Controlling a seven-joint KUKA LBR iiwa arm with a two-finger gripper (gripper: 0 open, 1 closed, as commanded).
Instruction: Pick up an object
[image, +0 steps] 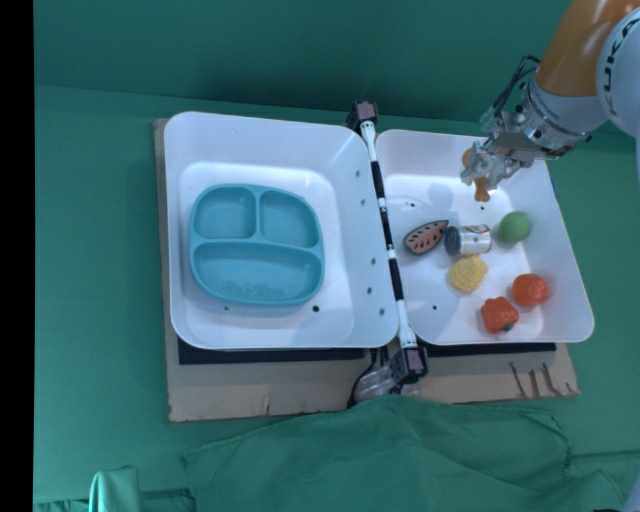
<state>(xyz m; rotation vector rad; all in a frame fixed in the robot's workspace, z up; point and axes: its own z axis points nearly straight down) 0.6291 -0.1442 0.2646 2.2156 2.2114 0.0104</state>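
My gripper (488, 172) hangs over the back of the right bin (570, 300), reaching in from the upper right. An orange, carrot-like item (482, 190) shows just under its tip, with another orange bit at its left side; whether it is held is unclear. In front of it lie a watermelon slice (426, 236), a small tin can (468, 240) on its side, a green round fruit (514, 227), a yellow corn piece (467, 273), an orange ball (531, 290) and a red-orange pepper (499, 315).
The left bin (190, 150) holds a teal divided plate (257, 245). A black-and-white hinge strip (385, 225) runs between the two bins. Green cloth (400, 450) lies bunched in front of the bench.
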